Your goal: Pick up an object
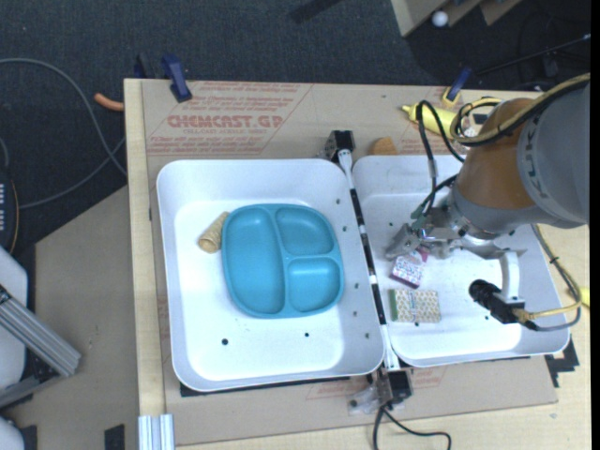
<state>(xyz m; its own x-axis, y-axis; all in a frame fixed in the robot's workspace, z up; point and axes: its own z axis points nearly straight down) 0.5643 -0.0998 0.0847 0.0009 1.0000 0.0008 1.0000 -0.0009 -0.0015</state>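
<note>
The claw [412, 240] hangs low in the right bin [469, 345], near its left wall, just above a small patterned packet [407, 271]; whether it grips cannot be told. A second packet [415, 305] lies nearer the front edge. The left bin [187, 326] holds a blue tray [281, 259] and a cone [213, 232].

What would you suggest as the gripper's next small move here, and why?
Probably a short descent onto the small pink-patterned packet. The gripper sits in the right bin just above and beside that packet, nothing visibly between its fingers. A green-patterned packet lies farther toward the bin's near edge, so the pink one seems the closer target.
</note>
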